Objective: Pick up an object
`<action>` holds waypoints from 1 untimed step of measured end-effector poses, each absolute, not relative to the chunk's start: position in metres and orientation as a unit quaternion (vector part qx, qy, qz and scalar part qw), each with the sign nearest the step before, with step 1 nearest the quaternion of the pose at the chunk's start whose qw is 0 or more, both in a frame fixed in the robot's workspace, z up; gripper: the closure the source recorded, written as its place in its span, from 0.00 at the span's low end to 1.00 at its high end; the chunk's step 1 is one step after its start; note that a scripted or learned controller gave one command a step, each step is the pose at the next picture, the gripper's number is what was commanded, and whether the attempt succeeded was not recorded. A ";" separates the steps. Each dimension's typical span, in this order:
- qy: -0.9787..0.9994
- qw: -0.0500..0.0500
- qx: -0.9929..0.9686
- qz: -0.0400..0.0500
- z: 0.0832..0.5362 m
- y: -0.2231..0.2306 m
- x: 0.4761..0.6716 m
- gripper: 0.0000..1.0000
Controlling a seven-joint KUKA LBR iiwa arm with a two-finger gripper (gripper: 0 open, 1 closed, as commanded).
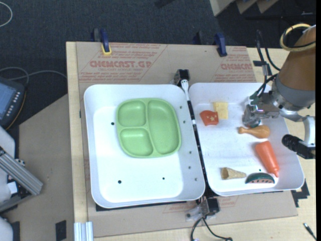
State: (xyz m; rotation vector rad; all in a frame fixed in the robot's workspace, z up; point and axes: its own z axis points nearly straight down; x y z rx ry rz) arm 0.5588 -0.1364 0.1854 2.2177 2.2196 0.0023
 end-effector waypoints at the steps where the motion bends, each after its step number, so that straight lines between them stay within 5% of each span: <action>1: 0.708 0.002 0.707 0.001 0.226 -0.136 0.560 1.00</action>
